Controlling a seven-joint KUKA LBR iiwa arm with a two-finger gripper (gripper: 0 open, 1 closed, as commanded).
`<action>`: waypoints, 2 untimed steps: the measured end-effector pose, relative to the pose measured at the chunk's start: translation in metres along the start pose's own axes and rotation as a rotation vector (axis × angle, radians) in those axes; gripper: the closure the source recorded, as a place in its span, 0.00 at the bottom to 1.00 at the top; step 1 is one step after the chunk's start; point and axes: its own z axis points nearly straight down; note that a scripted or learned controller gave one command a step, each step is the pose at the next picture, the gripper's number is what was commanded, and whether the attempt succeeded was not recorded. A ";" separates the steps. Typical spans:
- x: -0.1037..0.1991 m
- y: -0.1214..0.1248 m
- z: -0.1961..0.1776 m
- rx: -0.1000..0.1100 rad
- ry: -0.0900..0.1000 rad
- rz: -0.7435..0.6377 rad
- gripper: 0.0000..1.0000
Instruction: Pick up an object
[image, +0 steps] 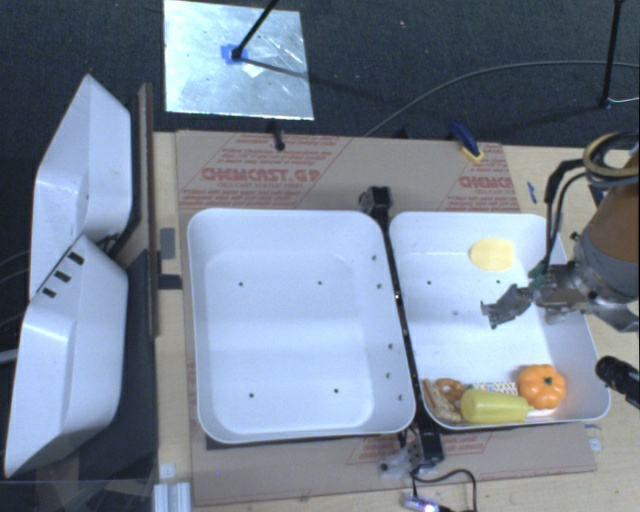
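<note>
Crowded along the near rim of the right bin (600, 405) lie the candidates: a small orange pumpkin (541, 386), a yellow-green elongated piece (492, 406) just beside it, and a brownish pretzel-like item (444, 394) at the end of that row, all touching or nearly so. A pale yellow disc (492, 254) lies apart from them, beyond the fingers toward the far wall. The gripper (500, 307) hangs over bare bin floor between the disc and the near-rim cluster, with nothing between its fingers; they look slightly spread, though the dark shapes are small and the exact gap is hard to judge. To do this step well, I judge the arm should commit to one target rather than close where it hovers. The disc is isolated but looks flat, so the fingers may slide over it; the pumpkin is rounder and offers better purchase, yet it sits against the rim and its neighbour. Approaching the pumpkin with the fingers spread wide, aligned so neither tip lands on the yellow-green piece or the wall, seems the safer choice. The left bin (200, 330) plays no part.
</note>
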 end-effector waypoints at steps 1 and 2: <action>-0.048 -0.005 0.025 0.002 -0.001 0.004 0.00; 0.044 0.014 0.107 0.007 0.003 -0.007 0.00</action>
